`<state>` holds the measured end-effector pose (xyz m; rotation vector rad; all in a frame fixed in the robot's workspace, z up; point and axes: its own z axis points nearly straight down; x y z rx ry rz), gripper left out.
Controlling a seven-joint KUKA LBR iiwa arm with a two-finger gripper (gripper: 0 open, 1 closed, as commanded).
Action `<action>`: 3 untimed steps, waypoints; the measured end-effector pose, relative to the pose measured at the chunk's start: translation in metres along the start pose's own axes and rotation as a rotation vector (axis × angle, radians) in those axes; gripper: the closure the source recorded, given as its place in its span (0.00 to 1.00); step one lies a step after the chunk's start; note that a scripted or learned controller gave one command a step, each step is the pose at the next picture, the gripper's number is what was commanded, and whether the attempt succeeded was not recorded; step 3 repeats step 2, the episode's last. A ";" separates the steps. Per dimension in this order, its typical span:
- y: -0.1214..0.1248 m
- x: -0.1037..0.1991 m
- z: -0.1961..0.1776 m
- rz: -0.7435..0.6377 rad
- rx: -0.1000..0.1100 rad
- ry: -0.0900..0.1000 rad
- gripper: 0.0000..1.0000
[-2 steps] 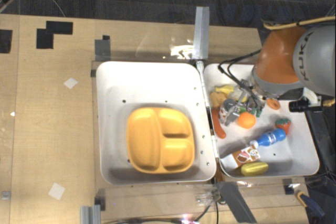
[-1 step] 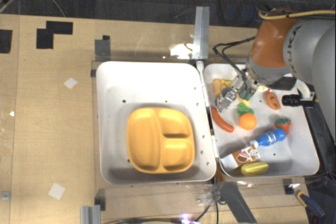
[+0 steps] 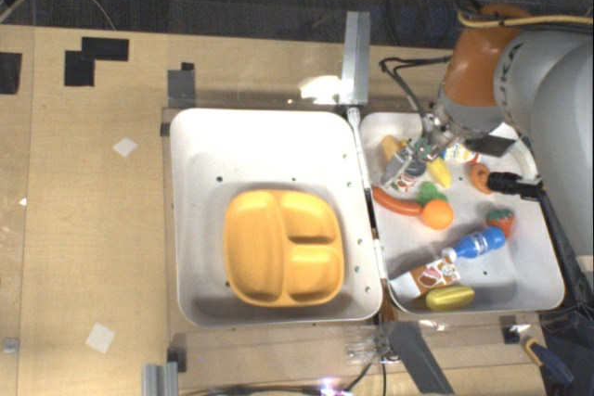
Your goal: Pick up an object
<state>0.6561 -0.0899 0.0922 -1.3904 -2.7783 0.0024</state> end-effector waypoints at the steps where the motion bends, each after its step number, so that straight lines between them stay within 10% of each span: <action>1: 0.003 -0.004 -0.013 -0.007 -0.014 -0.022 1.00; 2: 0.031 0.049 -0.096 0.322 -0.032 -0.033 1.00; 3: 0.031 0.049 -0.096 0.322 -0.032 -0.033 1.00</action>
